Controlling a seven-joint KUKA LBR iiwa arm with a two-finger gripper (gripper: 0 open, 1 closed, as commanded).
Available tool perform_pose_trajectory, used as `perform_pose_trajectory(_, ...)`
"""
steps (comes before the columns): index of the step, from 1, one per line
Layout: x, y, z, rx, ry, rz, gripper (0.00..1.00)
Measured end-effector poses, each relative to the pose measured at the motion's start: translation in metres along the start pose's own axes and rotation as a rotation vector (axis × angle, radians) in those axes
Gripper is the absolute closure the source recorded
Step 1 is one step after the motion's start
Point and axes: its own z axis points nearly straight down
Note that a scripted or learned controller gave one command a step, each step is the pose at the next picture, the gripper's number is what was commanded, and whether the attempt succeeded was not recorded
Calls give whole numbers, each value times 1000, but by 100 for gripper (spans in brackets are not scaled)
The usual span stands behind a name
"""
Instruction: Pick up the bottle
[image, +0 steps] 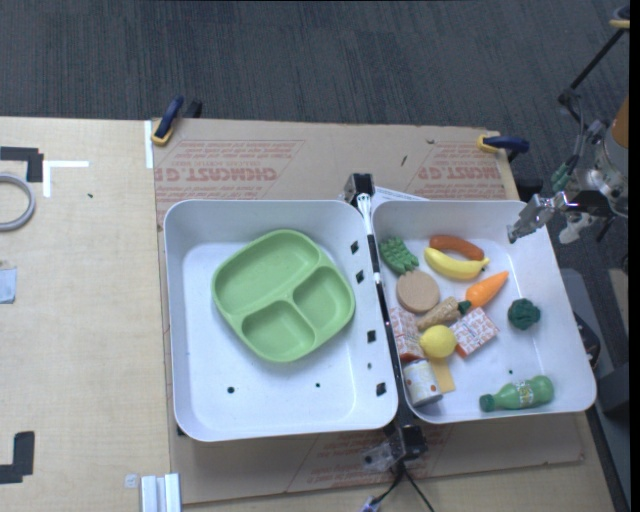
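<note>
The bottle (517, 395) lies on its side in the right bin (565, 300), at the near corner, its cap pointing toward a small can (422, 384). The gripper (545, 212) hovers above the bin's far right rim, well apart from the bottle; whether its jaws stand open cannot be told. A good grasp likely calls for travelling along the rim, turning the jaws across the bottle's narrow width, and descending clear of the wall just beside it.

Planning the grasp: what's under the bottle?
The bottle lies on its side on the right bin floor, near the front edge, apart from the other items. Only white floor shows around it; what is directly beneath it is covered.
</note>
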Motion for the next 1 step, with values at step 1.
perform_pose_trajectory(1, 0, 0, -10, 0, -1, -2, 100)
